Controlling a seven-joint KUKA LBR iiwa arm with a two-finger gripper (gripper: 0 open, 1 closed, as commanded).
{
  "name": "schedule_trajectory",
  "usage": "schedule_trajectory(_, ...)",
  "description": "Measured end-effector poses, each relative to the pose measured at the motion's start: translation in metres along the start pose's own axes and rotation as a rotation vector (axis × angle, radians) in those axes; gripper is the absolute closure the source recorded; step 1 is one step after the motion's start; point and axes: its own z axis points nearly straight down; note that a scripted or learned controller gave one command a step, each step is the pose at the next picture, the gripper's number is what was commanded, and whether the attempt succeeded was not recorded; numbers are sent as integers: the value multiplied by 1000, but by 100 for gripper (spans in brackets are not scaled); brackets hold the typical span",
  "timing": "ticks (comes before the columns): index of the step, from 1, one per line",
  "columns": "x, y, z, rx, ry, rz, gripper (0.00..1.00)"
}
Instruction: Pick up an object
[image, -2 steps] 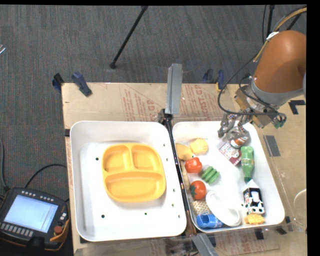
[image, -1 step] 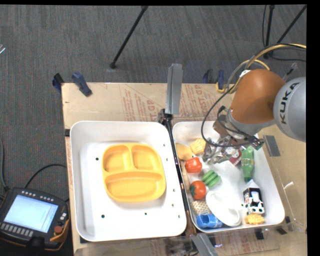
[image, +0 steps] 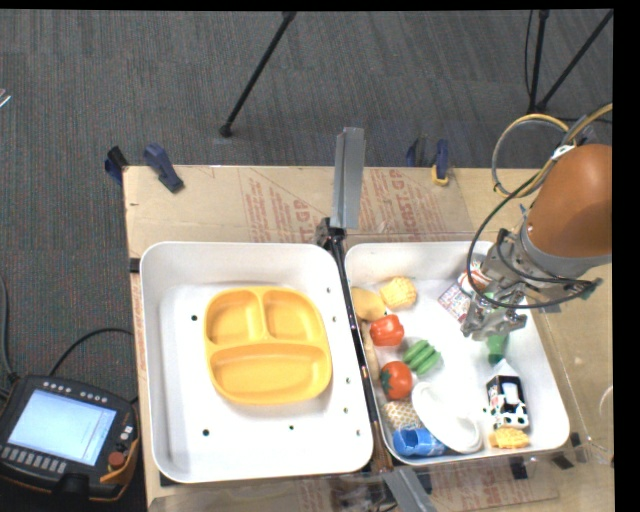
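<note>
Hanging low over the right bin (image: 552, 372), the gripper (image: 492, 325) stood directly above a green piece (image: 496, 347), probably its target since it lay touching the tip, though whether the grasping part was closed I could not tell.

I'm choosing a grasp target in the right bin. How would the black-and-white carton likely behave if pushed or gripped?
The black-and-white carton looks like a small boxy toy, so probably light and stiff. Its flat sides suggest it would slide, not roll. It sits close to the bin wall beside a waffle-like piece, so a push may jam it.
</note>
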Motion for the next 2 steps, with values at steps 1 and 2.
schedule_trajectory(1,0,1,2,-5,0,1,0)
schedule_trajectory(2,-8,-22,46,-9,-2,19,0)
